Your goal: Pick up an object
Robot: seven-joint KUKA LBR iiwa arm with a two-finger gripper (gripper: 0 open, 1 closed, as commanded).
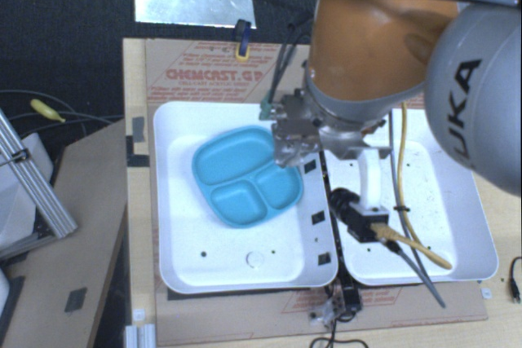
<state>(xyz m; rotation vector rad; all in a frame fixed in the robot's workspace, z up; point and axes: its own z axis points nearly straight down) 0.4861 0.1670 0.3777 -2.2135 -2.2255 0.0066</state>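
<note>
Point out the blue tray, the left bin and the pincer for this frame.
blue tray (232,163): camera view, on its large compartment.
left bin (183,257): camera view, on bare floor near its front left corner.
pincer (287,152): camera view, at its tip by the tray's right rim.

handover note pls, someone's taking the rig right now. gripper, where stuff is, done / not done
Gripper: low over the left bin, at the right edge of the blue divided plate. Finger state can't be read from this view, so treat a grasp as unconfirmed.
Things: the blue divided plate lies flat in the left bin, toward its upper right. The right bin is partly hidden by the arm; cables run across it.
Done: arm has reached the plate's edge.
Left: confirm a grip, then lift. The plate looks flat on the bin floor, so nothing is picked up yet.
</note>
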